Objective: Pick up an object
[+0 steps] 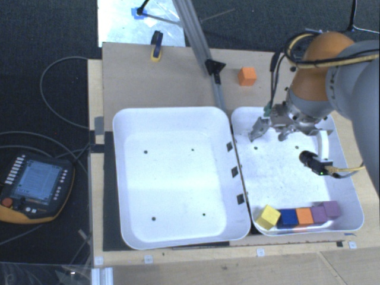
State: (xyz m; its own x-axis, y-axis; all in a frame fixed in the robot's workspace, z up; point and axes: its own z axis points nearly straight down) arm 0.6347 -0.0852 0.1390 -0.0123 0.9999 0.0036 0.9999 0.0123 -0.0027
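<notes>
The claw (269,133) hangs spread and released, holding nothing, over the far part of the right shallow white plastic bin (350,177). The small cubes lie in a row at the near rim, toward the camera from the claw: yellow cube (268,217) nearest its line, then blue cube (289,218).

The bench (166,76) is a flat tan board. Two shallow white bins rest on it side by side: the left bin (127,177) and the right bin (350,209), their inner rims touching. An orange cube (247,76) lies on the bare board behind the right bin. A blue-and-yellow clamp (157,45) sits at the far edge, behind the left bin.
</notes>
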